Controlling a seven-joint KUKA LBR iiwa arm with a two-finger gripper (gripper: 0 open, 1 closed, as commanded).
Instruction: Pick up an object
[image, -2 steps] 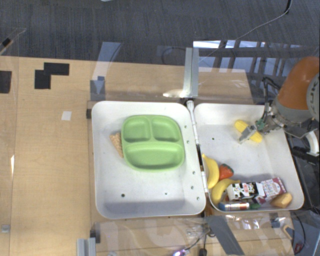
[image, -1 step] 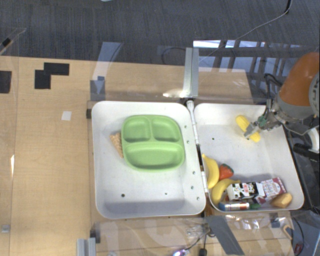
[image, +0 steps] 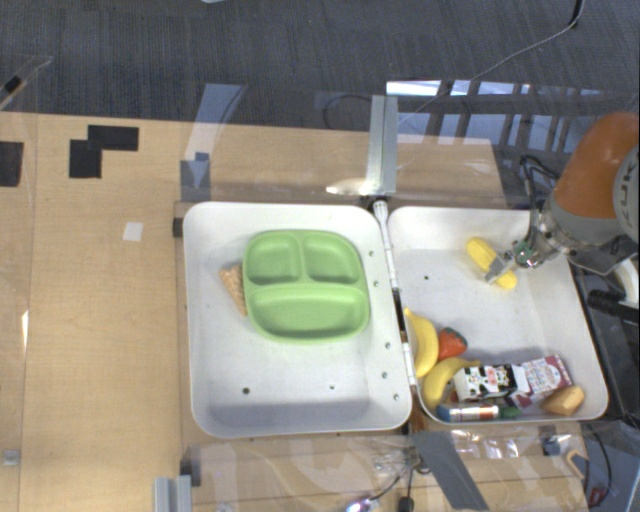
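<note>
Two white bins sit side by side on the bench. The left bin (image: 215, 390) holds a green divided plate (image: 303, 285) with a tan cracker-like piece (image: 233, 288) tucked just beside its left edge. The right bin (image: 560, 330) has a crowd along its near wall: bananas (image: 428, 350), something red (image: 452, 343) between them, a small printed carton (image: 510, 379), a marker-like stick (image: 470, 411) and an orange-brown lump (image: 564, 401) at the near right corner. Apart from that heap, up in the far part of the right bin, lies a small yellow piece (image: 483, 255), which I take to be the thing being gone after. The arm (image: 600, 185) comes in from the right, and its gripper (image: 510, 262) is down at the right end of that yellow piece, touching or very nearly so. From here the claw looks parted a little, one tip at the yellow piece's near side, but I can't make out whether anything is truly pinched between the tips. I'd judge this the grasping step: the claw is at the object, not yet lifted. Next it needs to close squarely on the piece and rise straight up; caught on the end like that, the piece could easily slip out.
</note>
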